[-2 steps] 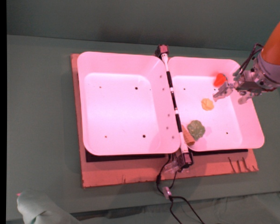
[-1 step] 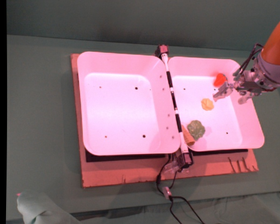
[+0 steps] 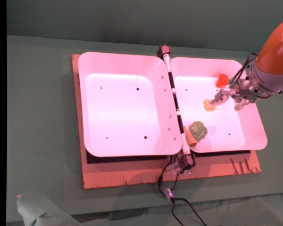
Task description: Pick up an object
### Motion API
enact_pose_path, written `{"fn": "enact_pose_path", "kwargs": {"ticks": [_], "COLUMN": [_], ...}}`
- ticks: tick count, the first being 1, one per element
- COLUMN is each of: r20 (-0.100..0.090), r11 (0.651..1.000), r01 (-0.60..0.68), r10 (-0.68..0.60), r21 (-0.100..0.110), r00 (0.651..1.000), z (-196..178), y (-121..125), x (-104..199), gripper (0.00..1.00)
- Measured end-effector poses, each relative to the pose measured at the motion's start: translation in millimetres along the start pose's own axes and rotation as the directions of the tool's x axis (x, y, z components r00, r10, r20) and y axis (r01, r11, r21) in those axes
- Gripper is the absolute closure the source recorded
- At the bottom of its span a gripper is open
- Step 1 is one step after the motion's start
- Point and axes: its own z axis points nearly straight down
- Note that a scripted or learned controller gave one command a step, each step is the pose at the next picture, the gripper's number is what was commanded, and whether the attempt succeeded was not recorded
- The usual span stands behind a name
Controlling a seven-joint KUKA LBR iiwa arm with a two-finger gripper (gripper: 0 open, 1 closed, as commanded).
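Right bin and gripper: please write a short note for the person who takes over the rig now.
Gripper: low over the right bin, beside the yellow piece; nothing seen between its fingers.
Things: yellow piece near the bin's middle, red piece toward the far side, green lump toward the near side with an orange cone touching it.
Done: nothing picked up yet.
Left: grasp one piece, probably the yellow one, and lift it.

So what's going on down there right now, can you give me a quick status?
Pincer low over right bin, nothing seen held. Yellow piece beside its tip; red piece and green lump lie apart. Nothing blocking.
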Motion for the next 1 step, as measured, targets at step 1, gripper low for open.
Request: {"fn": "enact_pose_path", "kwargs": {"ticks": [1], "r20": [0.0], "r11": [1.0], "r01": [0.0], "r10": [0.0], "r21": [0.001], "r00": [1.0], "z": [40.6], "y": [0.6], "x": [-1.5], "gripper": [0.0]}}
